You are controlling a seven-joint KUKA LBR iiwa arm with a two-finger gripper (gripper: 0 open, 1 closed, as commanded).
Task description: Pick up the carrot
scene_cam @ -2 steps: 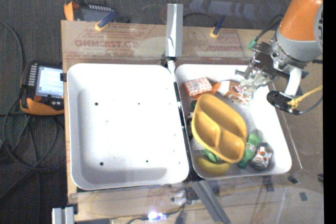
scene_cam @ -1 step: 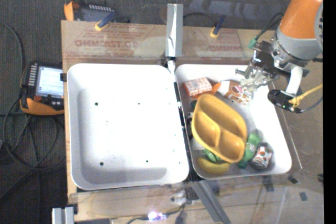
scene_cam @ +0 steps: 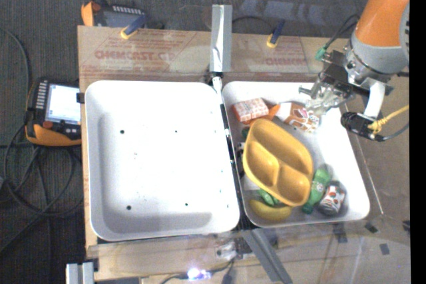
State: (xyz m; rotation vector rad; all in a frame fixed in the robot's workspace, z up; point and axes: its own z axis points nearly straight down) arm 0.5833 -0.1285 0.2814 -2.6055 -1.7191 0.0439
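One tool [scene_cam: 324, 98] on my arm, over the far right corner of the right bin [scene_cam: 359, 173]; I can't tell its state from here. It's near the carrot [scene_cam: 281, 108], which I read as the small orange tip poking out just beyond the yellow divided tray [scene_cam: 277, 161]. Tray is tilted because it's propped on clutter: snack box [scene_cam: 249, 109] behind it, banana [scene_cam: 269, 210] and green bottle [scene_cam: 318, 189] under its near edge. Access looks tight. Left bin [scene_cam: 156, 156] sits beside the tray's bin on the surface.
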